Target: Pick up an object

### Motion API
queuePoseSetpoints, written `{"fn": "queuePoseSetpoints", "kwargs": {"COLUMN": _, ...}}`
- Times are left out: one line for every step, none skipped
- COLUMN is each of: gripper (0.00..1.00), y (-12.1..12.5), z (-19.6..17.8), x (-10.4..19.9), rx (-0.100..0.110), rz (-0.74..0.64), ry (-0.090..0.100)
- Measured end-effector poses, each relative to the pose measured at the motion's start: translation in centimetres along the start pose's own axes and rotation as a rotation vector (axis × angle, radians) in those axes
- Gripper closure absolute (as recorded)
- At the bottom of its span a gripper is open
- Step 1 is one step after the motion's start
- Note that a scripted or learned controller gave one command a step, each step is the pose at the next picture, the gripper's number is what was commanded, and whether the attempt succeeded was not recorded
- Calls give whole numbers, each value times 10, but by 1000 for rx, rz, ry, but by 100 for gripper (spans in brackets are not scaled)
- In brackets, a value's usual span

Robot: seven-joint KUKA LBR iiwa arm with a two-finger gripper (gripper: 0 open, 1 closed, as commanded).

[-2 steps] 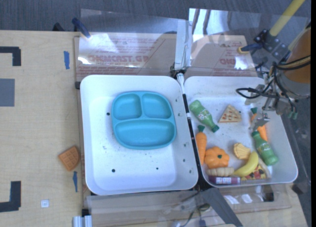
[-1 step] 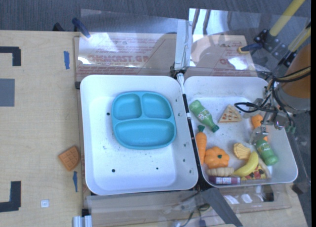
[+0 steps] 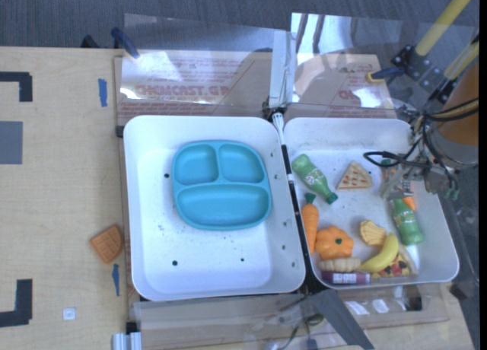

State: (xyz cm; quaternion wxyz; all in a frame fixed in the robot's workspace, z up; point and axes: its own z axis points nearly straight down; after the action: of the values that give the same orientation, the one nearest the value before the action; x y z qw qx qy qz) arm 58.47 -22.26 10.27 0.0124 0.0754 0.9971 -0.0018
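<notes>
Camera view: end effector [image 3: 401, 186] hovers over right bin's [image 3: 441, 272] green bottle [image 3: 407, 221].

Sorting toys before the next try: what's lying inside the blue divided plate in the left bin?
Nothing shows in the blue divided plate; its three compartments look bare. What lies under it in the left bin is covered.

The left bin [image 3: 144, 189] has open floor around the blue divided plate [image 3: 221, 184], widest along its near side. The right bin [image 3: 445, 261] is crowded: a green bottle [image 3: 313, 177] and waffle wedge [image 3: 354, 177] lie mid-bin, a carrot [image 3: 310, 223] hugs the left wall, and an orange pumpkin [image 3: 335, 243], banana [image 3: 383, 253] and second bottle [image 3: 406, 221] pack the near corner. Bare floor remains at its far side. Cables [image 3: 396, 160] hang over the right wall
</notes>
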Motion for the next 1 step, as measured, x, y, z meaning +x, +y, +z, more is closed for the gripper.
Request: {"fn": "queuePoseSetpoints", "kwargs": {"gripper": 0, "y": 0, "z": 1, "x": 0, "rx": 0, "rz": 0, "ry": 1}}
